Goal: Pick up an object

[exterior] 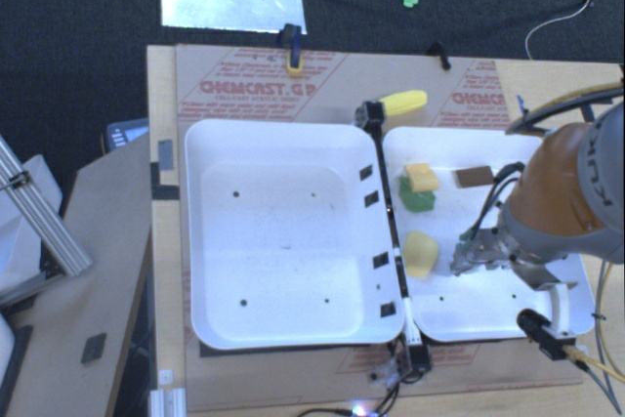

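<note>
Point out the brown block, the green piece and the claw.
brown block (474, 176): camera view, middle of its top face
green piece (418, 200): camera view, its visible front part
claw (461, 261): camera view, at its fingertips

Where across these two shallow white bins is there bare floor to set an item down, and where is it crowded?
The left white bin is bare floor from wall to wall. In the right white bin, bare floor runs along the near wall, below the gripper. Its left half is crowded: a yellow block, green piece, pale yellow lump and brown block.
</note>
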Robot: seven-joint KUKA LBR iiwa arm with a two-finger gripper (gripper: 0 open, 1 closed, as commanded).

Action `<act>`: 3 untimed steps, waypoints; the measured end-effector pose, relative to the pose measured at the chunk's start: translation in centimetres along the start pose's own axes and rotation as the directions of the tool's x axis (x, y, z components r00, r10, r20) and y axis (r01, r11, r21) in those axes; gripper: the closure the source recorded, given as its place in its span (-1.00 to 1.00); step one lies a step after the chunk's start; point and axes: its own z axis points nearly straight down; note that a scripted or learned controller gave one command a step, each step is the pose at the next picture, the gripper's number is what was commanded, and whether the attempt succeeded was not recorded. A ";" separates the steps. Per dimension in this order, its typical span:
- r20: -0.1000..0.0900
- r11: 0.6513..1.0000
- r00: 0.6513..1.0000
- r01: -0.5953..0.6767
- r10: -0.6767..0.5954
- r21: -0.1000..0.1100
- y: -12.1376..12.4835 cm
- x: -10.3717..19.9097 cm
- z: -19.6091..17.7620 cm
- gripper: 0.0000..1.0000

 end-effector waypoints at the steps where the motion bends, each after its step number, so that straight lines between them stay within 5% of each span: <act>1: -0.001 1.000 1.000 0.010 -0.010 -0.008 1.8 7.2 -10.6 1.00; 2: -0.001 1.000 1.000 0.008 -0.008 -0.006 9.4 10.8 -13.0 1.00; 3: 0.000 1.000 1.000 0.003 -0.003 -0.014 7.0 9.0 -29.7 1.00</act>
